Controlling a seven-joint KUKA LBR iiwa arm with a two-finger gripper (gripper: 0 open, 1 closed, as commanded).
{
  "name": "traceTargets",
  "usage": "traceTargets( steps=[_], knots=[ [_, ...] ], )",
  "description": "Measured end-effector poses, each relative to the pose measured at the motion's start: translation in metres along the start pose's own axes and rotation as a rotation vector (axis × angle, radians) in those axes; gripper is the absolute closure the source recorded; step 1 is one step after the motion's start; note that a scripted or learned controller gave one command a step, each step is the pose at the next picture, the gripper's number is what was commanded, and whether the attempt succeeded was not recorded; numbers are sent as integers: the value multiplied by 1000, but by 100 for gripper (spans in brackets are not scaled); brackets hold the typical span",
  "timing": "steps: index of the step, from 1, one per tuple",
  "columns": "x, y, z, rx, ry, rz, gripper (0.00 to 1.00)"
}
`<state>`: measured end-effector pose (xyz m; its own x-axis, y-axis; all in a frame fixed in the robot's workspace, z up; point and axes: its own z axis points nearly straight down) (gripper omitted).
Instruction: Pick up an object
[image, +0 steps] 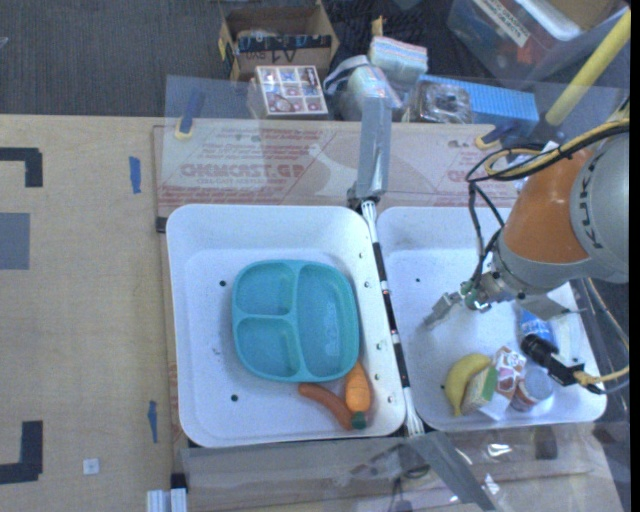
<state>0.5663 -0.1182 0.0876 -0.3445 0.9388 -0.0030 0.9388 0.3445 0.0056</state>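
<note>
The gripper (437, 312) is seen slightly parted and holding nothing, poised in the right bin (430, 240), with the banana (463, 379) lying just nearer, its long axis running near-to-far.

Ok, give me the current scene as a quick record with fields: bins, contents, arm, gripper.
left bin: holds a teal divided plate; an orange carrot-like toy and a reddish sausage-like piece lie at its lower right edge
right bin: banana, small printed carton and a blue-labelled item clustered at lower right
arm: reaching in from the right, over the right bin
gripper: above bare bin floor, up-left of the banana; nothing visible between its fingers
</note>
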Motion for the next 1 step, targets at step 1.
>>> traceTargets(
  steps=[1],
  knots=[
    [-7,-61,0,-1,-1,-441,0]
  ],
)
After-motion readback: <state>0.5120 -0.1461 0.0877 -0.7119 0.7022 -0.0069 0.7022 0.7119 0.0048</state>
